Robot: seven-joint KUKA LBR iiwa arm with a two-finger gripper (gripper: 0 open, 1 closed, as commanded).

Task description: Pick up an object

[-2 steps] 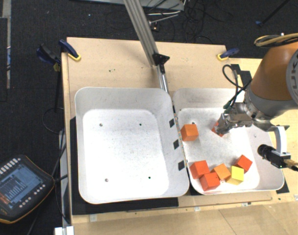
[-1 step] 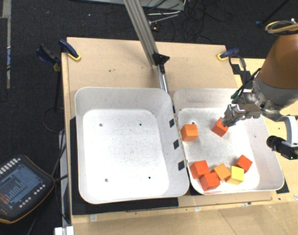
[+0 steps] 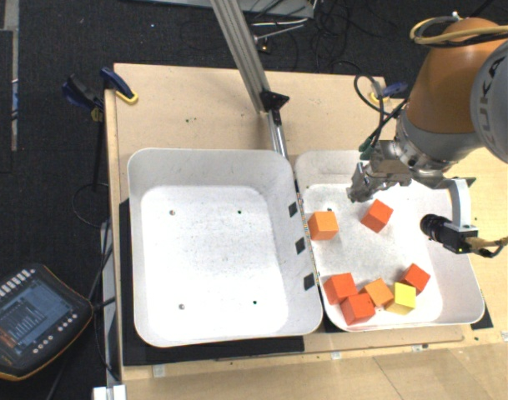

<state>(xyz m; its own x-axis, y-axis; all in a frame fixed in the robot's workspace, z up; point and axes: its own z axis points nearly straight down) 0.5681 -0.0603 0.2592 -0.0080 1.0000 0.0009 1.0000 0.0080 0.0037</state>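
The right bin (image 3: pixel 454 307) holds several small blocks. An orange block (image 3: pixel 323 224) lies near its left wall, and a red-orange block (image 3: pixel 376 216) sits tilted to the right of it. Along the front lie two red blocks (image 3: pixel 339 287) (image 3: pixel 358 307), an orange block (image 3: pixel 379 292), a yellow block (image 3: pixel 404 297) and another red block (image 3: pixel 416 277). My gripper (image 3: pixel 364 188) hangs over the back of this bin, just up and left of the red-orange block. Nothing shows in its grasp.
The left bin (image 3: pixel 137 223) sits beside the right one, with a shared wall between them. A slanted metal pole (image 3: pixel 245 48) ends at a clamp (image 3: pixel 274 102) behind the bins. A teach pendant (image 3: pixel 28 319) lies off the bench at the lower left.
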